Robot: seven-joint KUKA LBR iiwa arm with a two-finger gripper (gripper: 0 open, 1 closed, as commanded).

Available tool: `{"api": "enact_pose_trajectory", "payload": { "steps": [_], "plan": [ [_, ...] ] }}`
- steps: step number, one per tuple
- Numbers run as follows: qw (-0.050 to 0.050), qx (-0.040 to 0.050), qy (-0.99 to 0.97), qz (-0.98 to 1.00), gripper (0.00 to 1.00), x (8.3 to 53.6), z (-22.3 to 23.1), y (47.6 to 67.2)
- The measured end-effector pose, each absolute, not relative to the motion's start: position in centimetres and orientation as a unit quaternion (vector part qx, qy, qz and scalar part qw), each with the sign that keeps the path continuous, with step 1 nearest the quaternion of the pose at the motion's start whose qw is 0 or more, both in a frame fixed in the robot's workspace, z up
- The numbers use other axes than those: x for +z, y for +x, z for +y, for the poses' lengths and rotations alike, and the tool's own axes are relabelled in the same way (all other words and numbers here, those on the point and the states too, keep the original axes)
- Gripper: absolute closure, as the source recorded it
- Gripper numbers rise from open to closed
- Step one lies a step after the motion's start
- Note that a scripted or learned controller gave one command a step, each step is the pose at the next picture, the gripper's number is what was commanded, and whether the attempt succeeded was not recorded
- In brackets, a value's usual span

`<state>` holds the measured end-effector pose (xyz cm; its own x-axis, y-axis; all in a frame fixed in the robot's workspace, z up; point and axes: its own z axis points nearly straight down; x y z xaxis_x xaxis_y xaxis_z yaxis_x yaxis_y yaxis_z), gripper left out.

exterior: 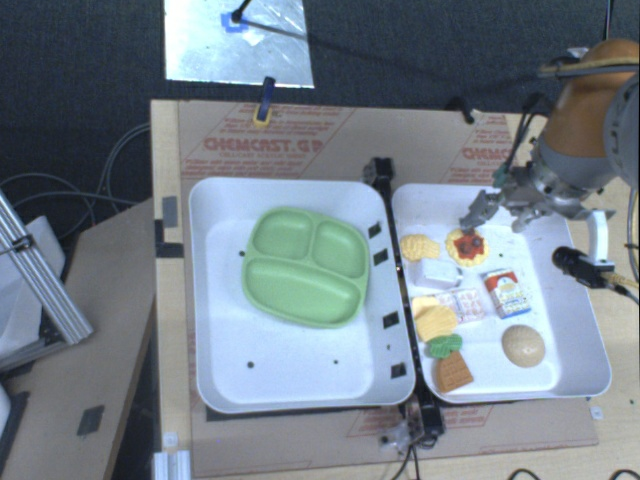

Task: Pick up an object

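The right white bin (570, 368) holds several toy foods. Among them are a small round pizza (467, 247), a yellow pastry (420, 245), a red carton (507, 291), a beige bun (523, 345), a yellow wedge (435, 320), a green piece (444, 345) and a brown cracker (453, 371). My gripper (484, 211) hangs at the far side of this bin, just above and behind the pizza, pointing down to the left. I see nothing held in it.
A green divided plate (305, 266) lies in the left bin (220, 368). A black divider (398, 278) runs between the bins. A white packet (437, 271) and a clear wrapper (465, 303) lie mid-bin on the right. A metal sheet (240, 28) sits behind the bench.
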<state>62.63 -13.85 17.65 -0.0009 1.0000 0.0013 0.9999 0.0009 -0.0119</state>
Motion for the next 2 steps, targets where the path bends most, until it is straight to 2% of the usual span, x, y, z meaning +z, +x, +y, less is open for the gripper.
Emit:
{"api": "enact_pose_trajectory", "payload": {
  "steps": [1,2],
  "plan": [
    [-0.001,-0.0003,-0.706,-0.708,0.00,18.5,-13.8,62.9],
    [0.000,0.0002,-0.707,-0.708,0.00,12.5,-13.5,62.4]
  ]
}}
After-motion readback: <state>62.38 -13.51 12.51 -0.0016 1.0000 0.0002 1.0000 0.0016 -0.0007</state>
